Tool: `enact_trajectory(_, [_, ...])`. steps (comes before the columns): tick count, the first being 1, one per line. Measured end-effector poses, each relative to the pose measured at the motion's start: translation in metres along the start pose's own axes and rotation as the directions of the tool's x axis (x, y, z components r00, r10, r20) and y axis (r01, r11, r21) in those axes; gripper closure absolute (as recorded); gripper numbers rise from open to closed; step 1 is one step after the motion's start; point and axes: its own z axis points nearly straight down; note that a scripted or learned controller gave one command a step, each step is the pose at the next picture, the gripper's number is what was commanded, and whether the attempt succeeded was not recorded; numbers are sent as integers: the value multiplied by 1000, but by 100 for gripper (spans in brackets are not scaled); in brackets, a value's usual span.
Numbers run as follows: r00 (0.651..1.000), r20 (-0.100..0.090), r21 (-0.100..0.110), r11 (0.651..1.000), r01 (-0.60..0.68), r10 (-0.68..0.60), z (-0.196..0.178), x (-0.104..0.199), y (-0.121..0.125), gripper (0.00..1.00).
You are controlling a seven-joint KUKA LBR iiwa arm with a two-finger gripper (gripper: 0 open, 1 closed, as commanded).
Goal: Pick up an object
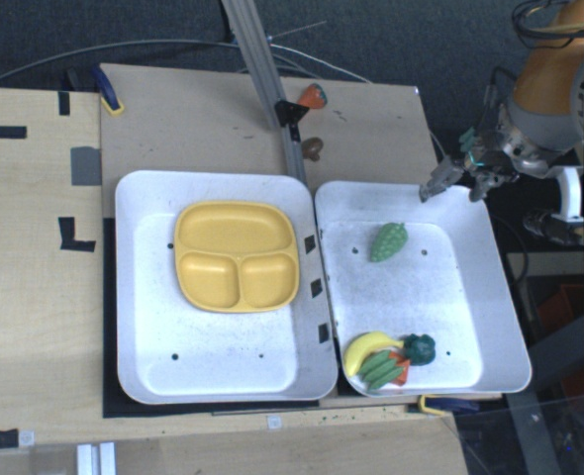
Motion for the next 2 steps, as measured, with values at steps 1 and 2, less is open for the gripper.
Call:
enact_trajectory(1, [1000, 1, 0, 1000, 0, 0, 0, 0, 0, 0])
enact_trajectory(2, [1000, 0, 4, 1000, -1, 1, 45, 6, -1, 0])
